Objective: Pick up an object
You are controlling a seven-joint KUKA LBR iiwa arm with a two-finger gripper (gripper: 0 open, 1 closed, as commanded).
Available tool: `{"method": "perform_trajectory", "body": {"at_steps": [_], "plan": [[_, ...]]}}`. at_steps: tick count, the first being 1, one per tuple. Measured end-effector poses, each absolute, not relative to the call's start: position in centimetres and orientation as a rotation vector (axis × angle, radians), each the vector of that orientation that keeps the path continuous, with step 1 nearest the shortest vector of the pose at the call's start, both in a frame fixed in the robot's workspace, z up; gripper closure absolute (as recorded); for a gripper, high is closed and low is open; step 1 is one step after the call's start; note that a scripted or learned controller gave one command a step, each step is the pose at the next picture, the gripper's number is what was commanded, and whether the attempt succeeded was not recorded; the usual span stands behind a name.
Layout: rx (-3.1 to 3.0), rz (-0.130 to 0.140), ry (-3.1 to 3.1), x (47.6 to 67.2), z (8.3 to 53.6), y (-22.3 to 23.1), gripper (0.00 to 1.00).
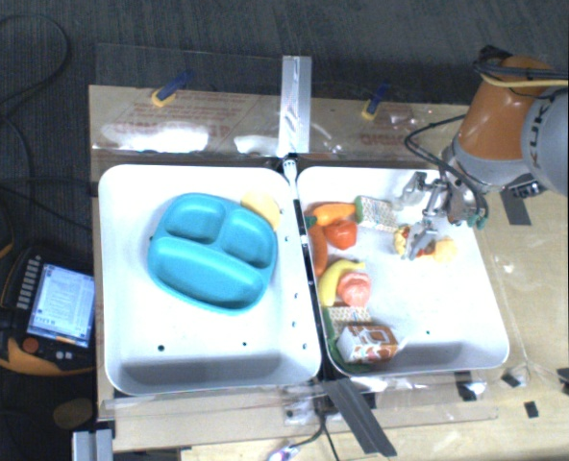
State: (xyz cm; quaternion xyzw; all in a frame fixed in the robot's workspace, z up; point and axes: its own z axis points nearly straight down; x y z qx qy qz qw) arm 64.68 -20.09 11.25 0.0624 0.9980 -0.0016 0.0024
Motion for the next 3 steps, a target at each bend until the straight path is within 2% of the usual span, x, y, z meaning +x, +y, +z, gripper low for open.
{"method": "perform_trajectory", "body": {"at_steps": [1, 2, 3], "plan": [[0.794, -0.004, 3.029, 64.7, 8.9, -20.5, 0.0], [0.788, -0.009, 3.022, 64.9, 10.2, -20.4, 1.0], [1.311, -0.001, 2.852, 56.1, 9.9, -20.0, 1.0]]}}
